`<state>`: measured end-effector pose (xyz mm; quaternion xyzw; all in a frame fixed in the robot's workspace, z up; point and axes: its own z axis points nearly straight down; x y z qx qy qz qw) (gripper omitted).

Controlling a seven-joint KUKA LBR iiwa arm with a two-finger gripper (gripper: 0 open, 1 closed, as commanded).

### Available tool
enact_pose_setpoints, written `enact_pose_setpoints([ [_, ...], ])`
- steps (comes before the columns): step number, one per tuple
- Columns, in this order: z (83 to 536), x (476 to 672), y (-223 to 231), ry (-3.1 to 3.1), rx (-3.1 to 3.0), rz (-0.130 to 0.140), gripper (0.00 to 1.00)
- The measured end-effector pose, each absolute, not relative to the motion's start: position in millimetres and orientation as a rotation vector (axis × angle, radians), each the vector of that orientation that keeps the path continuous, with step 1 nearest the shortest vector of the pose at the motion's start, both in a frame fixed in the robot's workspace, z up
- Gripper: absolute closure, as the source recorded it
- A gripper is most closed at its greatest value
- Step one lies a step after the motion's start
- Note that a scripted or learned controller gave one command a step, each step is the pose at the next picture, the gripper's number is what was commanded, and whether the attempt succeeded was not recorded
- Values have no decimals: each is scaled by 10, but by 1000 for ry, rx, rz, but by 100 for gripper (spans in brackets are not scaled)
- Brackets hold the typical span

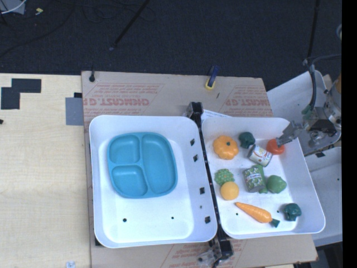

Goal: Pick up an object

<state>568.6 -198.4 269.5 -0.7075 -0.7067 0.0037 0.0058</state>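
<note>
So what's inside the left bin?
The left bin holds a blue divided plate with three bare compartments. Whatever bin floor lies beneath the plate is covered.

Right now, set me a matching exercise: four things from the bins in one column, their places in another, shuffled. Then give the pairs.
Things:
1. plate
2. carrot
3. pumpkin
4. tomato

Places:
A. front of the right bin, lying flat
B. right bin, far right, by the fingers
C. left bin, at its middle
D. right bin, far left part

Pairs: 1-C, 2-A, 3-D, 4-B
</note>
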Motion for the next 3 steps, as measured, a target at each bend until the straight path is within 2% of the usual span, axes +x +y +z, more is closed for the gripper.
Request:
enact_pose_setpoints([
  [1,2761,5705,-1985,-2220,-2219,2,0],
  [2,2279,5766,-2023,-2219,-2215,6,0],
  [3,1660,5704,-2028,-2218,-2216,5,0],
])
